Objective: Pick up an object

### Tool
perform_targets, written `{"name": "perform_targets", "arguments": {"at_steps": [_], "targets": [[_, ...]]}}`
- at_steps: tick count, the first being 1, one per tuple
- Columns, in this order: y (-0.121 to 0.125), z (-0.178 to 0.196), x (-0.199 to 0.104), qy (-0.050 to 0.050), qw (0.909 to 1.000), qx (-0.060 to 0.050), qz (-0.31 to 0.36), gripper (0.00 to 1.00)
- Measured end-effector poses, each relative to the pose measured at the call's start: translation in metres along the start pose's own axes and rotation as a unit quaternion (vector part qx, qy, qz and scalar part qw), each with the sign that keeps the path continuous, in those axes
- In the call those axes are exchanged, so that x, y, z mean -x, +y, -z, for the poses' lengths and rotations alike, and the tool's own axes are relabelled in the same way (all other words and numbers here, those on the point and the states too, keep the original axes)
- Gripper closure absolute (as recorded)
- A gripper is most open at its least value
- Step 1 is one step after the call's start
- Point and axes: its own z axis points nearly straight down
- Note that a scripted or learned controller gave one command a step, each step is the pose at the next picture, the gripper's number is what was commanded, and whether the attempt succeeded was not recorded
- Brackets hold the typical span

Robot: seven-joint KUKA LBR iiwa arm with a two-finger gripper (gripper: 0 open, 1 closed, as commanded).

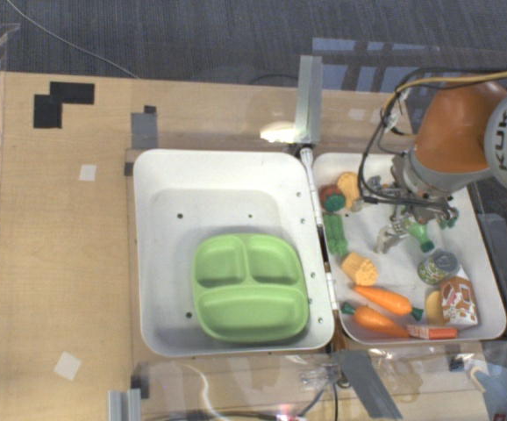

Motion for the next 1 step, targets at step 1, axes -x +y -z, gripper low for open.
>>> {"name": "perform_targets", "arguments": {"at_steps": [1], "targets": [[0.0579, 0.0028, -0.0455, 0.0, 0.9986, -0.001, -0.053, 0.0]]}}
